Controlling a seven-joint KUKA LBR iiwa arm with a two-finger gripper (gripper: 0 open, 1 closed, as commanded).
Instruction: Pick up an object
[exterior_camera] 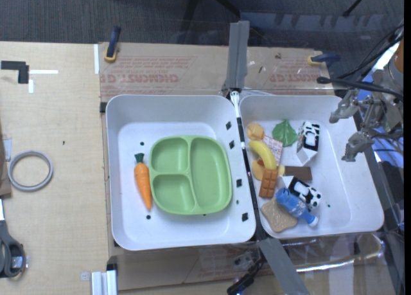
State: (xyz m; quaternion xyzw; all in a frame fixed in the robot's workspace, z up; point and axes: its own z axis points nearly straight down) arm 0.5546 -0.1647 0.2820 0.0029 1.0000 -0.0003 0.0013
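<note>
My gripper (341, 137) hangs open over the right side of the right bin (343, 197), with nothing between its fingers. Left of it in that bin lies a cluster of toy food: a black-and-white carton (309, 138), a green leaf (284, 132), a banana (263, 153), a brown chocolate bar (297, 173), a waffle piece (268, 183), a black-and-white cow toy (306, 193), a blue bottle (297, 208) and a bread slice (277, 217). The left bin (122, 216) holds an orange carrot (142, 180) beside a green divided plate (191, 175).
A grey tape roll (29, 170) lies on the wooden bench at far left, with a dark tool (9, 256) below it. A grey post (237, 56) rises at the back between the bins. An orange-tipped clamp (113, 44) sits on the cardboard behind.
</note>
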